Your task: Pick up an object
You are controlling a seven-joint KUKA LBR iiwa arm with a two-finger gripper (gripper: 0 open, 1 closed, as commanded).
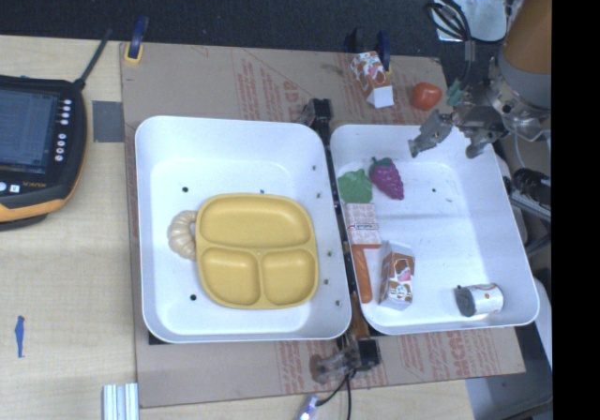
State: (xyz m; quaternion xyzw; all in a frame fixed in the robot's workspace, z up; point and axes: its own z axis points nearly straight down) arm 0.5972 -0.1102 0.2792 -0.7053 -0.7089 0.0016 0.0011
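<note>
1. Camera view: the gripper hangs over the far edge of the right bin, its fingers spread apart with nothing between them.
2. In the right bin, a bunch of purple grapes lies near the far left corner, touching a green toy vegetable beside it.
3. Along that bin's left wall lie a small printed box and an orange carrot; a brown milk carton stands just beside the carrot.
4. A small white can lies on its side at the near right corner.
5. The left bin holds a yellow divided plate, with a beige pastry touching its left edge.
6. On the table beyond the right bin sit a red tomato and a small carton.
</note>
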